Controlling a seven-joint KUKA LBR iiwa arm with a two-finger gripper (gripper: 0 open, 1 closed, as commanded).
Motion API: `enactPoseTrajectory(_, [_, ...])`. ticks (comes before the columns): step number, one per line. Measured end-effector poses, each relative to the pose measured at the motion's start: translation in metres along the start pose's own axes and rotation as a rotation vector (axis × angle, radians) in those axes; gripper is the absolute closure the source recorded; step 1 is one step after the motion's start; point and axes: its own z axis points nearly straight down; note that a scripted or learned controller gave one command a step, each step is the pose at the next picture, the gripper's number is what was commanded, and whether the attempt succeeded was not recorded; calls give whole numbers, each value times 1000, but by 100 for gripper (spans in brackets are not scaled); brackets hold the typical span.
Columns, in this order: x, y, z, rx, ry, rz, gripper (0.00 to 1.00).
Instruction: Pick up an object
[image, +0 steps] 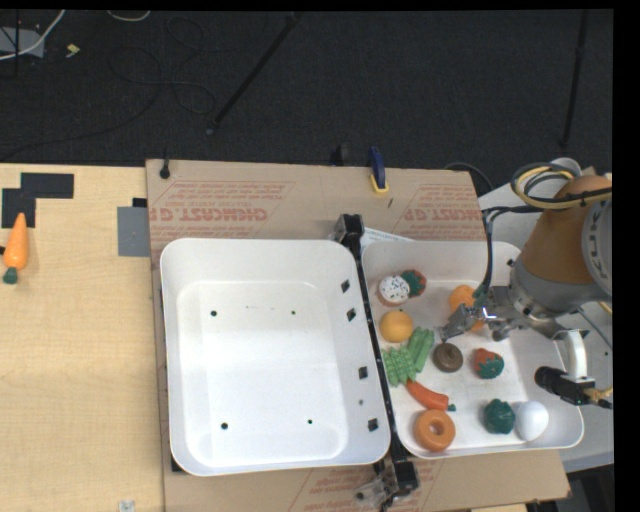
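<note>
The right white bin (560, 440) holds several toy foods. Among them are a frosted cupcake (400, 288), an orange (397, 327), a smaller orange ball (460, 297), a green leafy piece (410, 357), a brown disc (447, 357) and a red strawberry (488, 364). My gripper (470, 320) hangs low over the bin's middle, just right of the small orange ball and above the brown disc. The grey arm (555, 265) reaches in from the right.
Along the right bin's front lie a red chili (428, 395), an orange ring (434, 430), a green piece (498, 415) and a white egg (531, 420). The left white bin (260, 350) adjoins it. A toy carrot (15, 250) lies on the bench at the far left.
</note>
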Motion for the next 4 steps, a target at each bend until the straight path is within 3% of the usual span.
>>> enactPoseTrajectory(1, [58, 30, 13, -4, -1, -4, 0])
enactPoseTrajectory(2, [64, 70, 13, 5, -2, 0, 0])
enactPoseTrajectory(4, [72, 67, 11, 1, -15, 7, 0])
